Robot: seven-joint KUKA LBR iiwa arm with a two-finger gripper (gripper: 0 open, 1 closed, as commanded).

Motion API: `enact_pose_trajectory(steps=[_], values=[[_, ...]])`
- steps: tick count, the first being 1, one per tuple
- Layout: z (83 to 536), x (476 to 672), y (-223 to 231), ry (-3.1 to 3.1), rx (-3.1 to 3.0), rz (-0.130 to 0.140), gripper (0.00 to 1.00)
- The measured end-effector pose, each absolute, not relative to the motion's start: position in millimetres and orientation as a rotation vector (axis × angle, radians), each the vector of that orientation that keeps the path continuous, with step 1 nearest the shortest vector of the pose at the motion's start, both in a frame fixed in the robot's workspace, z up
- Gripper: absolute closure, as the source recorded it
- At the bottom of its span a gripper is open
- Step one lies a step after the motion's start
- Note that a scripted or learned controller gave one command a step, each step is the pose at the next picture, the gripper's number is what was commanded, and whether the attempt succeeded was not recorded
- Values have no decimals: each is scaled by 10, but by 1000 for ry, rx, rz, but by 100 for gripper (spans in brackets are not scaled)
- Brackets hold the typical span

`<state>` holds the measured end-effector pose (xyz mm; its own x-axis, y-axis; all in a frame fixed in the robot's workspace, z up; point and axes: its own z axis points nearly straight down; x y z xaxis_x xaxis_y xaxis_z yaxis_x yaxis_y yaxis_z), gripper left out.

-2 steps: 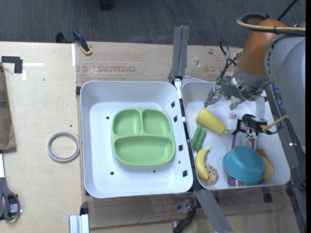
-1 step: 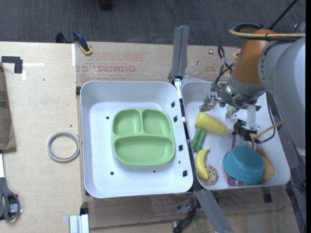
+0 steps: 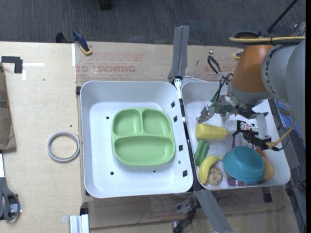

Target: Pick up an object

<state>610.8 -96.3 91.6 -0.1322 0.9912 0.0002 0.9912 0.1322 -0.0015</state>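
My gripper (image 3: 208,113) hangs over the upper left part of the right bin (image 3: 192,98), its fingers pointing left and down with a small gap between them and nothing held. Just below the fingertips lies a yellow cylinder-shaped object (image 3: 210,131). Further down sit a green pepper-like piece (image 3: 200,151), a banana (image 3: 208,165), a cookie (image 3: 214,175) and an upturned blue bowl (image 3: 244,164).
The left bin (image 3: 92,130) holds a green divided plate (image 3: 143,137). A purple packet (image 3: 239,141) and a black-and-white part (image 3: 249,127) lie under the arm. On the bench to the left lie a tape ring (image 3: 63,146) and scissors (image 3: 8,203).
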Motion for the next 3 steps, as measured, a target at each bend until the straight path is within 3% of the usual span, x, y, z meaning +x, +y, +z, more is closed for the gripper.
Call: enact_pose_trajectory(steps=[1, 2, 3], values=[[909, 5314, -988, -2412, -2009, 2, 0], [916, 4810, -1142, -2362, -2071, -1, 0], [1559, 4778, -1810, -2403, -2023, 1, 0]])
